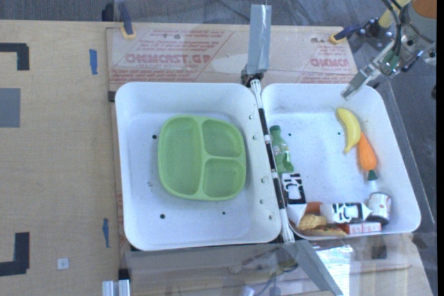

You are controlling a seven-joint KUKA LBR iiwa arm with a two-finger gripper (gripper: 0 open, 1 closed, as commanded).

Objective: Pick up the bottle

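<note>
The bottle (pixel 281 149) lies on its side in the right bin (pixel 399 149), pressed along that bin's left wall, just beside the divider where the two bins meet. It is clear green with a green cap end toward the far rim, and nothing rests on it. Just below it along the same wall lies a small black-and-white packet (pixel 295 188), touching or nearly touching the bottle's lower end; the view is too coarse to say which. Farther along the near wall sit some orange-brown food pieces (pixel 312 221), a black-and-white box (pixel 352 212) and a small white can (pixel 379 204). Across the bin, well apart from the bottle, a banana (pixel 350 127) and a carrot (pixel 366 154) lie end to end. The left bin (pixel 135 149) holds a green divided plate (pixel 202 157).

The gripper (pixel 361 83) hangs over the far right corner of the right bin, near the banana's tip and well apart from the bottle. It pinches nothing, and whether it is spread or pressed together I cannot tell.

The step in hand looks like the approach, with no grasp begun. The next move calls for travel across the bin to the left wall, then a descent with the closing direction set across the bottle's width. The wall leaves little room on that side, so one side may jam against the rim.
</note>
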